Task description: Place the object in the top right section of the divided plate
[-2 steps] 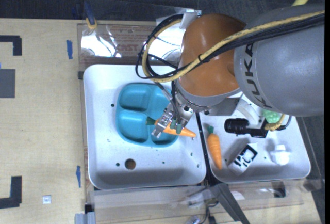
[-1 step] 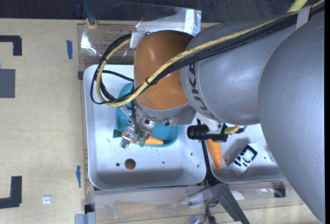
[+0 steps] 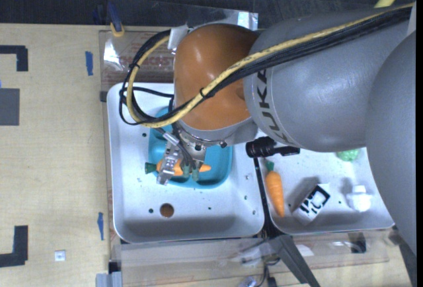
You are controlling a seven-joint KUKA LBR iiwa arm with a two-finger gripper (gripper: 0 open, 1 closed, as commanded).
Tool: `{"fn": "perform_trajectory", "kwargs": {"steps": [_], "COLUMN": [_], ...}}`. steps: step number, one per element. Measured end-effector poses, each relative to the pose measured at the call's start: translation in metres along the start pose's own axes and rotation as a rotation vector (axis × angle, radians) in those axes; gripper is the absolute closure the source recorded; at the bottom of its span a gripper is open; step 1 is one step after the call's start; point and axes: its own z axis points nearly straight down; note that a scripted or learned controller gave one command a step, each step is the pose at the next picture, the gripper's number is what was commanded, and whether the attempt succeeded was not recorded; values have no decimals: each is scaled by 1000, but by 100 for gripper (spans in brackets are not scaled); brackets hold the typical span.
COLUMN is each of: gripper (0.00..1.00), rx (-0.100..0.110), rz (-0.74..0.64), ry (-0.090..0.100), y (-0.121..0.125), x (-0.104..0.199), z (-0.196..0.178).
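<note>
A: Now, where is the gripper (image 3: 173,163) placed against the divided plate (image 3: 221,166)?

B: It is seen low over the plate's left part, in the left bin (image 3: 132,213). The plate is teal, and most of it is covered by the wrist and the orange band (image 3: 208,77) above it.

A: Is anything held?

B: A small orange object (image 3: 173,171) is seen right at the fingertips, with a second orange bit just to its right on the plate. Whether it is clamped between the fingers or merely lying under them cannot be told; the fingers are too small and tangled with the cables.

A: Which way is the target section from there?

B: The plate's top right section is judged to lie up and to the right of the gripper, beneath the wrist. It is hidden, so its dividers cannot be read.

A: Long axis of the object?

B: It appears to run roughly left to right across the plate, though this is uncertain.

A: Anything else noted?

B: A carrot (image 3: 275,192) is seen right of the plate, in the right bin (image 3: 370,216), lying top to bottom. A black-and-white block (image 3: 313,200) is just beyond it. A brown disc (image 3: 166,211) lies below the plate's left corner.
</note>
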Motion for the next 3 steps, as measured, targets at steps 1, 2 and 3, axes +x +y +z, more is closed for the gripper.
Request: {"fn": "perform_trajectory", "kwargs": {"steps": [1, 2, 3], "gripper": [100, 100, 100], "rx": [-2, -1, -1], "rz": [193, -158, -216], "ry": [-2, -3, 4], "y": [4, -63, -13], "x": [-9, 4, -5], "z": [-107, -158, 127]}}
